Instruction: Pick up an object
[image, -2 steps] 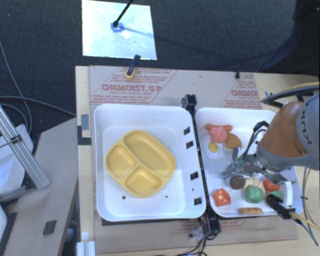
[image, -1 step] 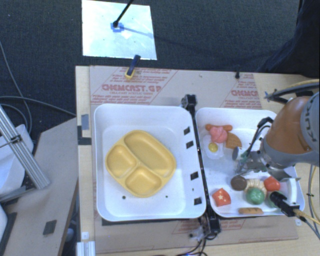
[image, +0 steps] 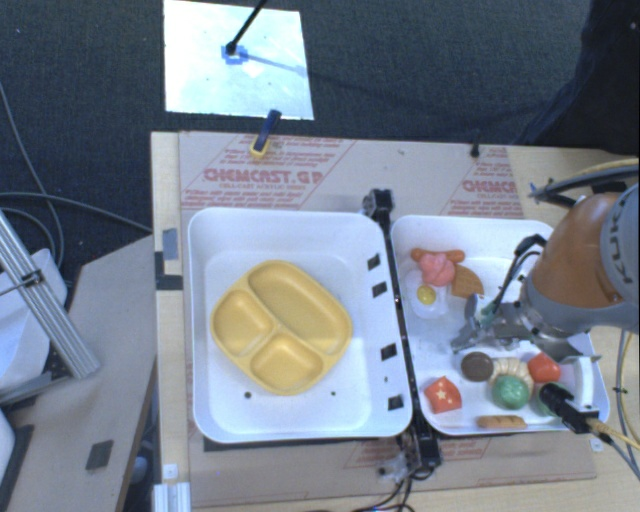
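- The desk (image: 300, 175) fills the middle of the frame and carries two white bins side by side; the left bin (image: 215, 250) holds a yellow divided plate (image: 280, 325) and nothing that looks graspable.
- The right bin (image: 440, 232) holds all the candidates for the pick, and every one lies on the bin floor, so I judge the task not yet done: nothing is lifted.
- The arm (image: 590, 265) reaches in from the right edge, its orange band bent over the bin's right half, wrist angled down and toward the left.
- The end effector (image: 478, 325) sits low in the bin's middle; I cannot tell whether it is released or clenched.
- Nearest it, just below, lies a dark brown round piece (image: 476, 366); beside that are a green ball (image: 510, 390) and a red-orange piece (image: 544, 367).
- Toward the upper part lie a pink toy (image: 435, 266) and a small yellow ball (image: 427, 295).
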